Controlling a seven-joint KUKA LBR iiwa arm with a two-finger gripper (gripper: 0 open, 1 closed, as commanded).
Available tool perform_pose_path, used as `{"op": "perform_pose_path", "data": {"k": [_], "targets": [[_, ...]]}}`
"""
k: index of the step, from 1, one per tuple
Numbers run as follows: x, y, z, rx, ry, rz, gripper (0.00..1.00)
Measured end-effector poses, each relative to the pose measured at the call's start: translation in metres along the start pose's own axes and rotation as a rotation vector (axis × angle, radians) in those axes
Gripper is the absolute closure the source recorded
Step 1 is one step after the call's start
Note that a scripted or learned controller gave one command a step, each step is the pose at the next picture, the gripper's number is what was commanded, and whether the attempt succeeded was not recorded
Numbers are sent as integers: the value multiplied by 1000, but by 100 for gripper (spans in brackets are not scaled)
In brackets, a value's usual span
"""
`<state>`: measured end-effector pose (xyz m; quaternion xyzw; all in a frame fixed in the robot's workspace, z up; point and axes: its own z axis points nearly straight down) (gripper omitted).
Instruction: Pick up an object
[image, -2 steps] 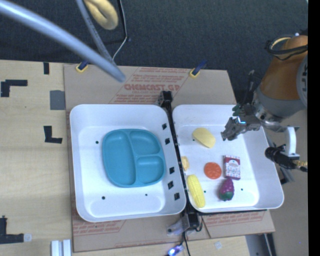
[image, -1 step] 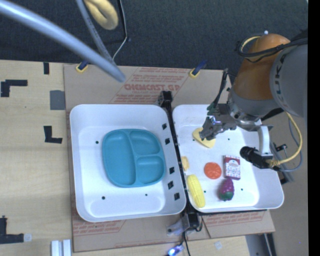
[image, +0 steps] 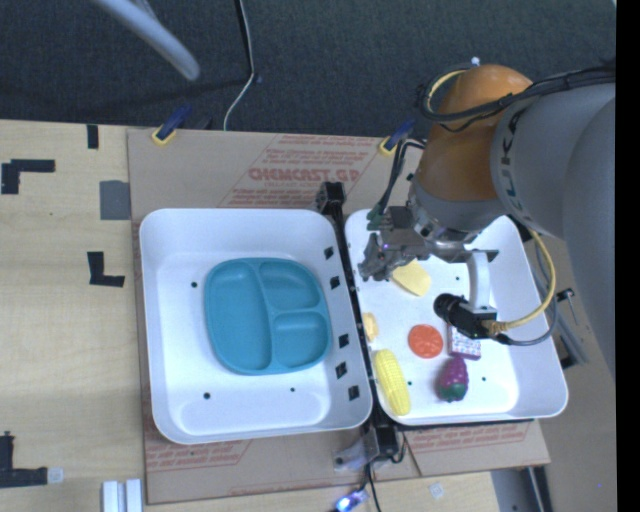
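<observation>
The gripper (image: 385, 255) hangs low over the right bin (image: 535, 400), near its upper left corner; finger state cannot be determined. A pale yellow wedge (image: 411, 279) lies just beside it, lower right. Below the gripper: an orange ball (image: 425, 341), a purple toy (image: 453, 379), and a corn cob (image: 391, 380). The left bin (image: 175, 420) holds a blue divided plate (image: 267, 314)

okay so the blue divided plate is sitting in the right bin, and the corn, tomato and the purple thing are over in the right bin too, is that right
Not quite. The blue divided plate lies in the left bin, as the camera view shows. The rest holds: the corn, the tomato and the purple thing are in the right bin.
</observation>
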<state>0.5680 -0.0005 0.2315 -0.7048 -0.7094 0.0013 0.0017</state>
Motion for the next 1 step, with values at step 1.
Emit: {"op": "perform_pose_path", "data": {"k": [1], "targets": [[59,13,11,0,0,-1,100]]}}
